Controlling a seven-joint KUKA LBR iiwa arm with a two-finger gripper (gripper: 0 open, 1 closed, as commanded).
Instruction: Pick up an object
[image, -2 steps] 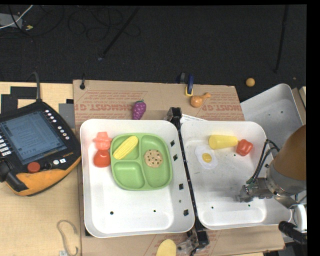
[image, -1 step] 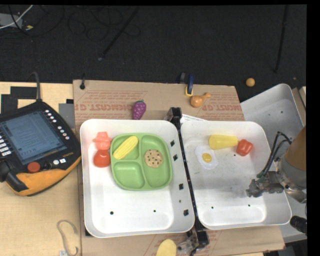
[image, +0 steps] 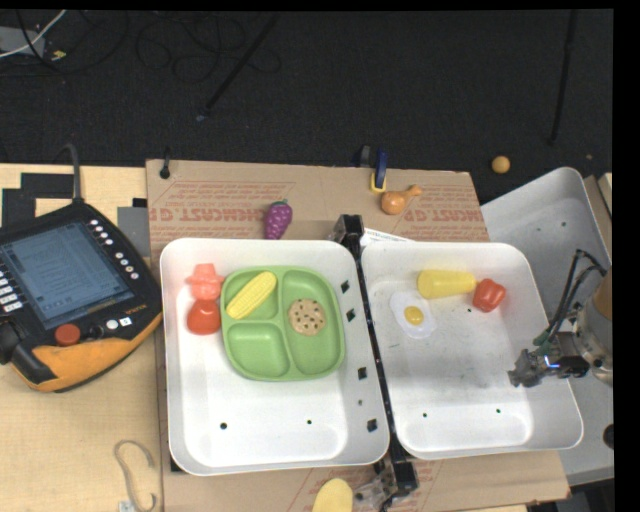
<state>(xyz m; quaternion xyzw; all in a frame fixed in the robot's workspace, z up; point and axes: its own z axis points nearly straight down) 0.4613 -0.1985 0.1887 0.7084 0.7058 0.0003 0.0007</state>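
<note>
The right bin (image: 470, 420) holds a yellow toy piece (image: 444, 283), a red toy piece (image: 489, 295) beside it, and a toy fried egg (image: 412, 317). All three lie in the bin's far half. My gripper (image: 527, 372) hangs low at the bin's right rim, well to the right of and nearer than these toys, with nothing seen in it. In the left bin (image: 260, 435) a green divided plate (image: 265, 355) carries a yellow corn cob (image: 249, 294) and a cookie (image: 307, 317). A pink and red toy (image: 204, 300) stands left of the plate.
A purple grape toy (image: 278, 219) and an orange pear-like toy (image: 397, 199) lie on the cardboard behind the bins. A yellow toy (image: 333, 494) sits at the front edge. A teach pendant (image: 70, 290) rests on the bench at left.
</note>
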